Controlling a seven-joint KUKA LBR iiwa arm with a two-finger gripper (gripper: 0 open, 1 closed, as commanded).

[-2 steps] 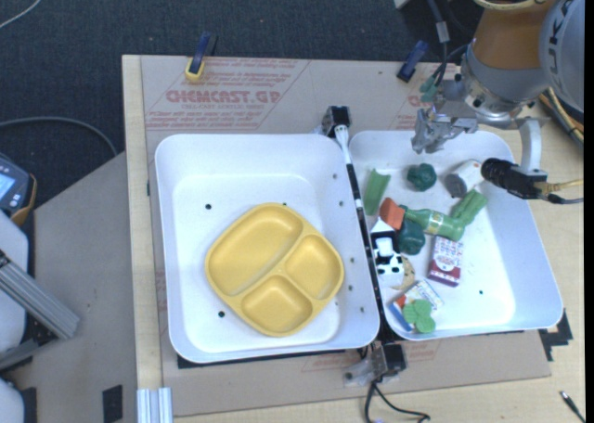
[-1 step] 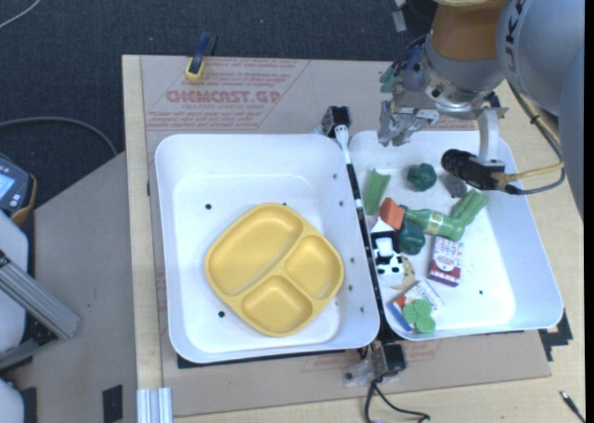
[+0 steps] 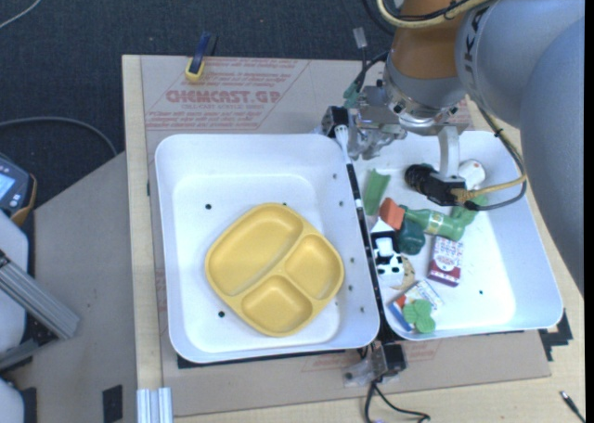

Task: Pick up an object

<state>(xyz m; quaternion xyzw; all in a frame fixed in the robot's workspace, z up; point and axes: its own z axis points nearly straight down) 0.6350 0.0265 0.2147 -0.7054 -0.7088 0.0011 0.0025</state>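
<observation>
The bench top is a pale brown board (image 3: 278, 87) printed with red lettering that reads CHEMCAST GP. A blue and yellow clamp (image 3: 198, 57) grips its far edge. Around the bench lies a dark grey carpeted floor (image 3: 83, 4), with thin cables (image 3: 65, 124) trailing over it. At the left edge of the view stands a length of silver metal rail (image 3: 37, 299).

Two shallow white plastic bins sit side by side on the board. The left bin (image 3: 186, 171) holds a yellow three-compartment plastic plate (image 3: 274, 268), lying flat near its middle. In the right bin (image 3: 520, 263), small items crowd the side nearest the divider. They include a pale green flat strip (image 3: 376, 191), an orange-red block (image 3: 393, 214), a dark teal lump (image 3: 409, 241) and a green plastic bottle (image 3: 444, 223) lying on its side. A red and white packet (image 3: 446, 262) and a black-and-white patched toy (image 3: 395, 269) are there too. A green leafy toy (image 3: 420, 317) lies at the near corner and a white rounded piece (image 3: 471, 172) towards the far side.

The grey arm with its orange band reaches in from the right. Its gripper (image 3: 364, 145) hangs over the far end of the divider between the bins, just beyond the pale green flat strip. Whether the gripper is open or closed cannot be told from this angle, and nothing can be seen held in it.
</observation>
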